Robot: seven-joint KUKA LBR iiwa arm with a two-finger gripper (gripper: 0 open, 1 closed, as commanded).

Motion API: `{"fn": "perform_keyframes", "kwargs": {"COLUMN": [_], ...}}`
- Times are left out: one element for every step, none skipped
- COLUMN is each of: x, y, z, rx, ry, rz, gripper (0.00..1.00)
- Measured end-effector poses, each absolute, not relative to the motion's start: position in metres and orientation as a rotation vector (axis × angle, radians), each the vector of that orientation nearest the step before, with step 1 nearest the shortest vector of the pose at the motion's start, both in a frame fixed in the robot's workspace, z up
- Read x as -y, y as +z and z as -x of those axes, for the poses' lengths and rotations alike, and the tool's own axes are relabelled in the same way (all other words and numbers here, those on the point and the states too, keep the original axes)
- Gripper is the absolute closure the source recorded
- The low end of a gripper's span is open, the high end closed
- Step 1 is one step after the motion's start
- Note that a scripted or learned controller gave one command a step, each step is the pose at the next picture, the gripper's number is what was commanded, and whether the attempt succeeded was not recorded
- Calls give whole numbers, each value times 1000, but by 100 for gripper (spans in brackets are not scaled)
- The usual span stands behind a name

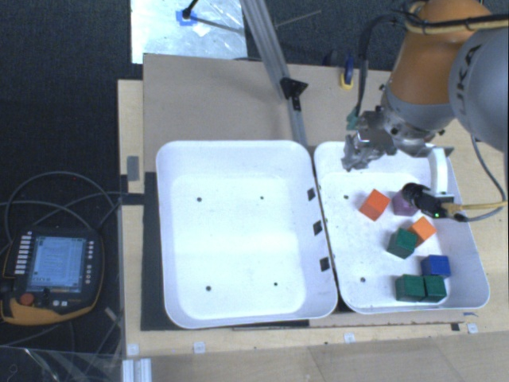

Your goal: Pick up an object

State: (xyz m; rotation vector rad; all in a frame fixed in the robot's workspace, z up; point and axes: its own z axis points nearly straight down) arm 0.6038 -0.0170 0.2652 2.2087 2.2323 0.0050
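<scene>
Several small blocks lie in the right bin [350, 285]: an orange cube [374, 204], a purple block [402, 205], a smaller orange cube [425, 228], a green cube [402, 243], a blue cube [436, 265] and a dark green block [420, 287]. My gripper [355, 157] hangs over the bin's far left corner, up and to the left of the orange cube and apart from it. The grey arm with its orange band [433, 46] reaches in from the upper right. No block is seen in the gripper.
The left bin [171, 213] stands beside the right one, joined by black clips [316, 228]. A slanted metal pole [266, 38] rises behind the bins. A teach pendant [52, 273] lies on the floor at left. A cable with a green light [433, 205] crosses near the purple block.
</scene>
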Motion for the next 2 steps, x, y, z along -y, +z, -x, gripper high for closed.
{"fn": "perform_keyframes", "kwargs": {"x": [-34,-90], "y": [244,247], "z": [-623,-642], "rx": [-2233,-2232], "ry": [4,7], "rz": [-2210,-2209], "gripper": [100,100]}}
